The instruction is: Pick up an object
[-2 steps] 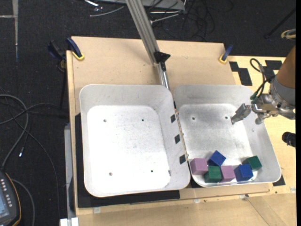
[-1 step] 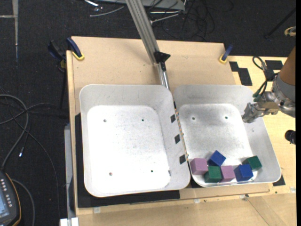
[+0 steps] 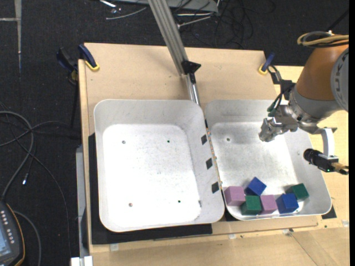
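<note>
Wooden bench, two white bins, black carpet floor

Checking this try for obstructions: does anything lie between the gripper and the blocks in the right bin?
Nothing visible does. The gripper hangs over the right bin's bare upper floor; the blocks cluster along its near edge, with open floor between.

The gripper hangs over the right bin, well apart from the coloured blocks along its near edge.
</note>
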`<act>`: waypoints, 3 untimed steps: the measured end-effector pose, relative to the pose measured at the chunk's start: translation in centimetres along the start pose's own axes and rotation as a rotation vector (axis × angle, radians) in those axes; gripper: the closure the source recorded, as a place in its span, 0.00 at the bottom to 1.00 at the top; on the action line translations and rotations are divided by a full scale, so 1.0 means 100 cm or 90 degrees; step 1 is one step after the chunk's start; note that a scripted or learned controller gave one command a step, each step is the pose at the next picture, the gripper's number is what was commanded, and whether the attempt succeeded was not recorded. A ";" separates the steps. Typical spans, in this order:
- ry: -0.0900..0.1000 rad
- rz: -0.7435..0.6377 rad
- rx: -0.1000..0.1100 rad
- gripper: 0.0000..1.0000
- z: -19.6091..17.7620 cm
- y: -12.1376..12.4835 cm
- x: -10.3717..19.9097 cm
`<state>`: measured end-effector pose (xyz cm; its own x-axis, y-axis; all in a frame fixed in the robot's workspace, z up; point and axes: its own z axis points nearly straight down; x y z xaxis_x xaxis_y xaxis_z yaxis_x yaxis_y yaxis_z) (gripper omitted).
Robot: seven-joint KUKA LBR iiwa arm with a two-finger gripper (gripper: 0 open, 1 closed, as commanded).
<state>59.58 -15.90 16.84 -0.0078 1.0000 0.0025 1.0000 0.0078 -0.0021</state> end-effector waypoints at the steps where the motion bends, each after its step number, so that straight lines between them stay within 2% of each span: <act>1: -0.002 0.003 -0.001 0.00 -0.002 -0.001 -0.004; 2: -0.001 0.000 -0.003 0.00 -0.012 0.015 0.040; 3: -0.004 0.002 -0.009 0.00 -0.105 0.055 0.031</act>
<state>65.05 -12.79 27.34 -0.0043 1.0000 -0.0032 0.9999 0.0043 0.0115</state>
